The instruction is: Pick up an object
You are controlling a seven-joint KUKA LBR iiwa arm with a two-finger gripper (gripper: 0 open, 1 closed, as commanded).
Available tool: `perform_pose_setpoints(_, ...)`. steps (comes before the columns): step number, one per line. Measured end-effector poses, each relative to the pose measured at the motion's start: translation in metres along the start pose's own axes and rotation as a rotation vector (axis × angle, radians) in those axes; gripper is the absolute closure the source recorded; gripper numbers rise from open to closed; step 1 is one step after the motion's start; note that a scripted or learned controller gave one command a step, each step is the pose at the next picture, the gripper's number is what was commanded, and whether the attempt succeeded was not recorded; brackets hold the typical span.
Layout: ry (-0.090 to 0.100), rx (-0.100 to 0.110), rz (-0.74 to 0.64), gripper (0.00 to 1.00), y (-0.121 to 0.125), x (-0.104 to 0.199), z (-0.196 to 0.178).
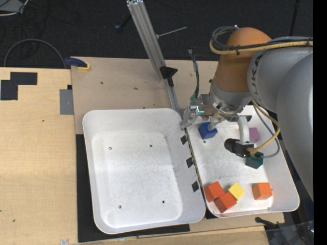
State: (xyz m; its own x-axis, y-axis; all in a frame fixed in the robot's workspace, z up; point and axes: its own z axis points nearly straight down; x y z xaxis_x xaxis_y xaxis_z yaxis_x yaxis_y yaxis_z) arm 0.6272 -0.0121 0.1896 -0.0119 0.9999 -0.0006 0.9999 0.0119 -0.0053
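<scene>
One blue block under fingers — grip state unclear — right bin.

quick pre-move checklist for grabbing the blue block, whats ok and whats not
1. Target in sight: blue block lies in the right bin, near its upper left corner. Ok.
2. Claw over target: sits just above and right of the block. Ok.
3. Claw opening: cannot tell.
4. Block between the claw's fingers: cannot tell.
5. Room around target: the pink block and green block lie apart from it. Ok.
6. Bin divider close on the block's left: not ok.
</scene>
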Motion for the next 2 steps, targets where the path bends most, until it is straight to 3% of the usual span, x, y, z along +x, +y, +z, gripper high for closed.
perform_pose_setpoints(1, 0.0, 0.002, -0.006, 1.0, 0.0, 0.0, -0.009)
perform_pose_setpoints(2, 0.003, 0.003, 0.007, 1.0, -0.039, 0.067, 0.001)
